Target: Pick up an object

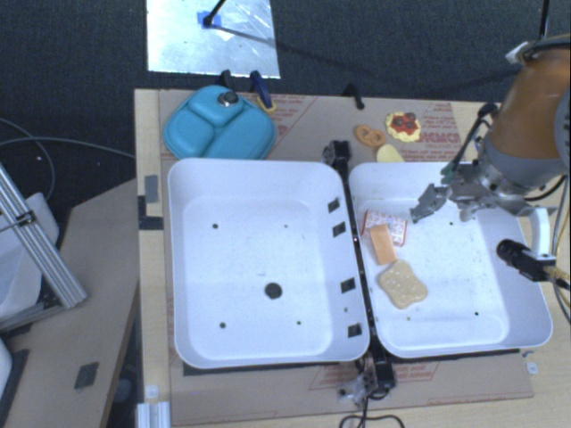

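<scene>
Even overhead light washing white bins (268, 346) bright; foil sheet (211, 23) beyond counter's far edge glaring; shadows staying faint; arm (535, 105) blurring slightly; overall image looking soft.

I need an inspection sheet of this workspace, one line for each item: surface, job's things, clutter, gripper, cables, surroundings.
Surface: cardboard-covered bench bearing a left bin and a right bin, both white.
Job's things: in the right bin, near its left wall, an orange block, a red-and-white packet and a beige toast-shaped piece. A small dark disc lies in the left bin.
Clutter: a blue tray and small toy foods behind the bins.
Gripper: gripper hangs over the right bin; nothing seen between its fingers.
Cables: black cables at the front edge.
Surroundings: dark carpet, a metal sheet.
</scene>
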Tool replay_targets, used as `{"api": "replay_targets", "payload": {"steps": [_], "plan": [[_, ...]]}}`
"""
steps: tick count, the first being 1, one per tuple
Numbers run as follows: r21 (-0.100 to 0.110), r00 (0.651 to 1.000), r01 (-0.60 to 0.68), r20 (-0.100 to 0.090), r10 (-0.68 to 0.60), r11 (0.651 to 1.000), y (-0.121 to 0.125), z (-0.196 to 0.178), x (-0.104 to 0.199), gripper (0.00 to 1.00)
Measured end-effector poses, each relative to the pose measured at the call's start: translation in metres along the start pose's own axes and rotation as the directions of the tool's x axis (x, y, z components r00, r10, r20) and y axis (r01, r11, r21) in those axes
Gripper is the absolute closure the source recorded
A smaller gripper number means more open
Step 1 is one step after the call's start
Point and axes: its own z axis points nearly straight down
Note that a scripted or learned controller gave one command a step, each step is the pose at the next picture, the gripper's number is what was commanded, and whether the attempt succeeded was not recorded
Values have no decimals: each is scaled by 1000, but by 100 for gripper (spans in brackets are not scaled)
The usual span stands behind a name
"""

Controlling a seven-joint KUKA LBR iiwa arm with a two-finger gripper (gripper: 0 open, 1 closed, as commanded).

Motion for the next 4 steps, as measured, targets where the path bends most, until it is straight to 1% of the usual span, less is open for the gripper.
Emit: {"api": "replay_targets", "payload": {"steps": [1, 2, 3, 4], "plan": [[9, 1000, -2, -3, 2, 1000, -62, 95, 21, 0], [-3, 1000, 2, 1, -2, 1000, -18, 126, 27, 0], [1, 1000, -1, 2, 1, 1000, -95, 23, 103, 0], [-7, 1000, 18, -21, -18, 1000, -88, 67, 86, 0]]}}
